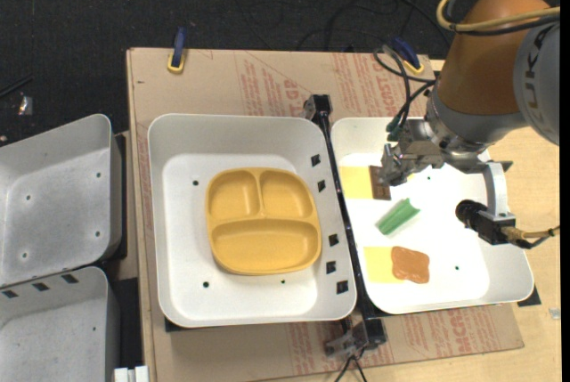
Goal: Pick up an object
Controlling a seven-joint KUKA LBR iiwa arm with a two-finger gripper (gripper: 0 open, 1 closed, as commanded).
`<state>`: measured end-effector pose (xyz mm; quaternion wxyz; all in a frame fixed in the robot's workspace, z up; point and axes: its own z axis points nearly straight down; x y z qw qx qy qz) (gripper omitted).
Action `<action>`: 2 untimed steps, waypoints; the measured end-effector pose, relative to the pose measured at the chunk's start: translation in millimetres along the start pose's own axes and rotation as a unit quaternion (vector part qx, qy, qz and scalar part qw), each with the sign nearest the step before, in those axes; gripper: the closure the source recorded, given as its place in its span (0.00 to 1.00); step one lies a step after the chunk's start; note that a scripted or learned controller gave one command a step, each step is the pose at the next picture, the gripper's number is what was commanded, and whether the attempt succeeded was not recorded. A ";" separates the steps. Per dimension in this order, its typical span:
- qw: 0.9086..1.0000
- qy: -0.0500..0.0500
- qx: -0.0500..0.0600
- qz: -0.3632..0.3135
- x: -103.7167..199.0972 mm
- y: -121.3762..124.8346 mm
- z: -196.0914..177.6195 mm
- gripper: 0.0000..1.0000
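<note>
The gripper (385,184) hangs low over the right bin (463,287), just above the green block (397,216); I cannot tell its state.

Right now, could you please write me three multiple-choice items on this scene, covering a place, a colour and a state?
1. Where is the yellow tray?
A. left bin
B. right bin
C. floor

2. What colour is the block below the claw?
A. red
B. green
C. blue

3. How does the orange piece lie?
A. in the claw
B. on the tray
C. on the right bin floor

Answers: 1 A, the tray sits in the left bin. 2 B, the block is green. 3 C, it rests apart from the claw.
</note>
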<state>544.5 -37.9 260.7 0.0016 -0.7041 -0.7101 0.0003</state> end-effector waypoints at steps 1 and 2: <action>1.000 0.000 -0.001 0.000 54.6 3.4 -1.3 1.00; 1.000 0.000 0.000 0.000 107.4 15.9 19.6 1.00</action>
